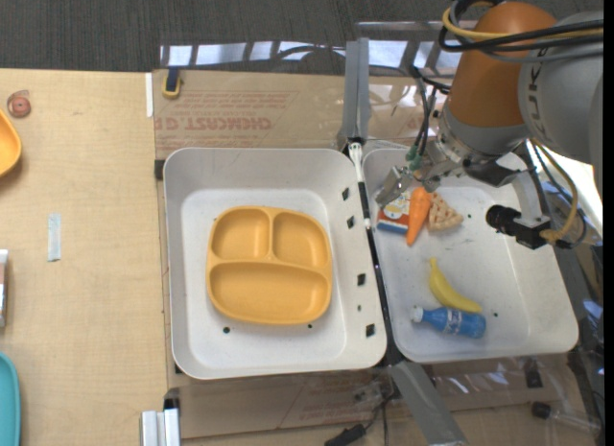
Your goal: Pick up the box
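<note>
The right bin holds loose items for picking: a carrot, waffle, banana and blue bottle. The box lies at the bin's far left corner, partly under the carrot, which complicates a clean grasp. The hand hangs just above the box; whether it is open or closed cannot be told. The left bin carries a yellow divided plate.

Wooden bench with two white bins side by side.
</note>
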Robot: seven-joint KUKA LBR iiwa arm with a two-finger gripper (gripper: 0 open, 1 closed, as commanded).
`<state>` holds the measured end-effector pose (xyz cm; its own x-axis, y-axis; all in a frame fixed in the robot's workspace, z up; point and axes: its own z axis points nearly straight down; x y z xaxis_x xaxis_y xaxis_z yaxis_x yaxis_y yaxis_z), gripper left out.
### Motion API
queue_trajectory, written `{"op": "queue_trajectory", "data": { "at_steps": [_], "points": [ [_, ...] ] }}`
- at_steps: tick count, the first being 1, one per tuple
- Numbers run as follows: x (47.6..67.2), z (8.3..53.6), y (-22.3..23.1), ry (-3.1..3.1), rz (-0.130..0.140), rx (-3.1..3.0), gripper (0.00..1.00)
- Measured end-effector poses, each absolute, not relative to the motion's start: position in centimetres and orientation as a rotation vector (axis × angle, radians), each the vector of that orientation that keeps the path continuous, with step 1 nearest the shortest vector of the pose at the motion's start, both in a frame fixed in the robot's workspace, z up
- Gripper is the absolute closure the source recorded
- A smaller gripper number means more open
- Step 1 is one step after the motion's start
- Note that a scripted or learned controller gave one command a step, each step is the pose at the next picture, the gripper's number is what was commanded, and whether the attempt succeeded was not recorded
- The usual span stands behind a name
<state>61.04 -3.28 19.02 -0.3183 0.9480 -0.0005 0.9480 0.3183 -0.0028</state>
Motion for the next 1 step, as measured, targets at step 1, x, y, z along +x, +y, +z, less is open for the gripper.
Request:
{"op": "queue_trajectory", "data": {
  "at_steps": [1],
  "points": [
    [61.04, 19.02, -3.28, -2.550, 0.004, -1.833, 0.00]
  ]
}}
